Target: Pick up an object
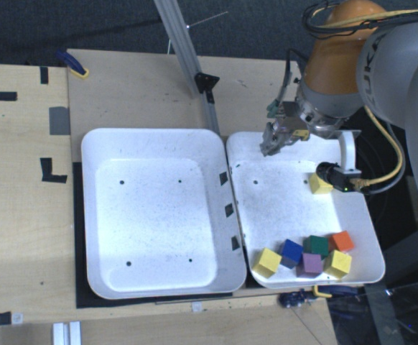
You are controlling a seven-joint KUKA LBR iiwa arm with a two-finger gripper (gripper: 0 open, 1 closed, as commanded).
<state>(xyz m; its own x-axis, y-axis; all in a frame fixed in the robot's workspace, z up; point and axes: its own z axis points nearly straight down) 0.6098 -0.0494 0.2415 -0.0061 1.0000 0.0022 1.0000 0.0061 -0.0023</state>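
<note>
At the bottom of the frame, in the lower right, we see a cluster of small blocks lying in the near corner of the right bin (281, 192): a yellow block (268, 262) at the left end, a blue block (291, 252) just beside it, a purple block (311, 264) touching a green block (315, 246) above it, another yellow block (340, 264) at the right end, and an orange block (342, 241) just above that one. They sit close together, several touching.

Higher up, near the right wall of the same bin, a lone yellow block (319, 185) rests well apart from the cluster, just beside a black fitting on the arm's cabling.

To the left, the left bin (151, 214) lies side by side with the right one, their inner rims touching.

Farther back, in the upper right of the frame, the gripper (273, 144) hangs over the far rim of the right bin, pointing down, below the arm's orange band (338, 45). We see nothing between its fingertips; whether they are apart or together we cannot tell. It is well apart from every block.
</note>
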